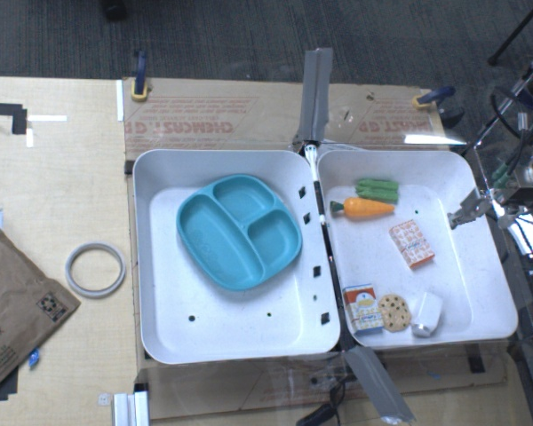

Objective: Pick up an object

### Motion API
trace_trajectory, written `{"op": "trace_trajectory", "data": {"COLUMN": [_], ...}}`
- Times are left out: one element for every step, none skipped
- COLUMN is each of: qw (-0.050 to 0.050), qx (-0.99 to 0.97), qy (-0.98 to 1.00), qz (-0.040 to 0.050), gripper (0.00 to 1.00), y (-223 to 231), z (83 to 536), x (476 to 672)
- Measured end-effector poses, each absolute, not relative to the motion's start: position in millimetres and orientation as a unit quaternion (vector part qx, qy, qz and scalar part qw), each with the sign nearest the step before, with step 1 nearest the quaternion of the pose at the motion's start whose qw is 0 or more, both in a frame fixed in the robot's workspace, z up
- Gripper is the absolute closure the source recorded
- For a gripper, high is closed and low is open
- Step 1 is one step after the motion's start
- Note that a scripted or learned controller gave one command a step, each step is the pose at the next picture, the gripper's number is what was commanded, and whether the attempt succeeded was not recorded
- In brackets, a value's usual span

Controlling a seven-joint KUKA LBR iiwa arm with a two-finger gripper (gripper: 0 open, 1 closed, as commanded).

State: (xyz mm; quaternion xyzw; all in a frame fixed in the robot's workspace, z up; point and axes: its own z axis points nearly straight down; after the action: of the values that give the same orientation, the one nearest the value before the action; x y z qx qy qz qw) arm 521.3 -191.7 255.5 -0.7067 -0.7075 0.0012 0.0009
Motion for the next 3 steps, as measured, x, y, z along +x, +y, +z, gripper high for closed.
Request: {"op": "trace_trajectory", "data": {"qw": [0.0, 0.001, 0.0], "qx": [-0.7, -0.701, -0.706], "qy": [-0.714, -0.713, -0.709], "qz": [0.0002, 0.001, 0.001], "gripper": [0.0, 1.0, 1.0], "y": [-162.4, -163.0, -154.4], "z": [91.5, 99.4, 177.7], "x": [534.1, 533.5, 558.4]}}
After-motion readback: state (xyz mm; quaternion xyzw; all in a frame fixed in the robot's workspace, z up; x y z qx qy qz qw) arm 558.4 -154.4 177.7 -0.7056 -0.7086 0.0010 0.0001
